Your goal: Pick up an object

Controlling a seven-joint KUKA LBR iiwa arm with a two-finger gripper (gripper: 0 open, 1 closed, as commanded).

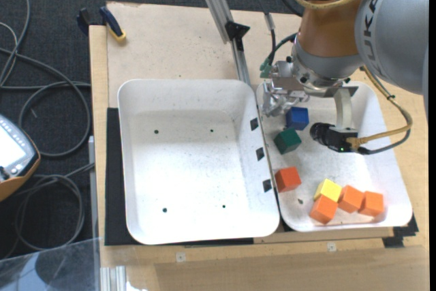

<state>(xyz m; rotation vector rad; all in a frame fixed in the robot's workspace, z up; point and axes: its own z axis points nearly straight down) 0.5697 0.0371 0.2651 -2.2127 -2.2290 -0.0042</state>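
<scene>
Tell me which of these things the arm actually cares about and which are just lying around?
Part of the job:
claw
blue block
green block
yellow block
orange blocks, e.g.
right bin

Just lying about:
left bin
clamp
floor cables

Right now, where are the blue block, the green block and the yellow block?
blue block [298,118]: camera view, on its top face.
green block [288,141]: camera view, middle of its top face.
yellow block [328,189]: camera view, on its top face.
</scene>
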